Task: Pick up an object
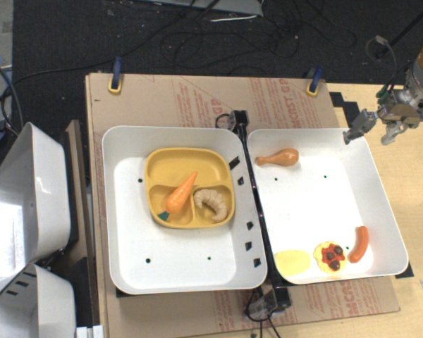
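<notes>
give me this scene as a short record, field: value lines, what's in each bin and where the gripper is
left bin: yellow divided plate
plate contents: toy carrot lying across the divider, shrimp in the lower right compartment
right bin: chicken drumstick near the top, yellow slice, pizza piece and sausage along the bottom
gripper: above the right bin's top right corner, fingers spread, nothing between them
nearest item to gripper: chicken drumstick
picked up: nothing yet

bench: cardboard sheet (pixel 197 97) | two clamps (pixel 115 83) | cables (pixel 197 34) on dark floor
</notes>
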